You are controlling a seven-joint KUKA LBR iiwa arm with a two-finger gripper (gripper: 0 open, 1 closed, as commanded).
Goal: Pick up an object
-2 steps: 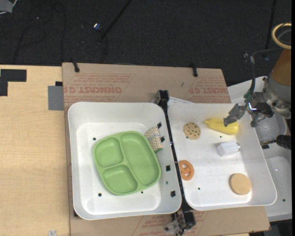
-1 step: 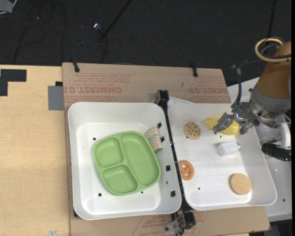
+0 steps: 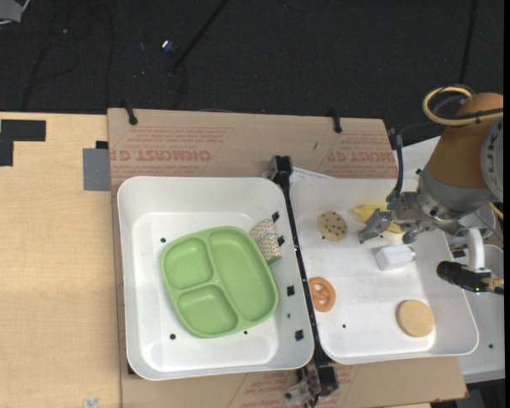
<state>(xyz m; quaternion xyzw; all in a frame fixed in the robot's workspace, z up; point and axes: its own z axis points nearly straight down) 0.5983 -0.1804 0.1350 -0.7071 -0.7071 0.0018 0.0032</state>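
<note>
The right bin (image 3: 365, 347) holds several small objects. A round speckled cookie (image 3: 331, 224) lies near its back left, and an orange pretzel (image 3: 321, 293) sits by the divider. A tan disc (image 3: 416, 318) rests at the front right, with a white block (image 3: 393, 256) in the middle right. A yellow piece (image 3: 368, 212) lies at the back, partly hidden by my gripper (image 3: 379, 227). The gripper hangs low, just above the white block and right beside the yellow piece.
In the left bin (image 3: 140, 228) lies a green divided plate (image 3: 218, 280), with a small patterned object (image 3: 266, 238) at its right edge. A black divider (image 3: 296, 262) runs between the bins. A black part (image 3: 464, 275) juts over the right bin's right rim.
</note>
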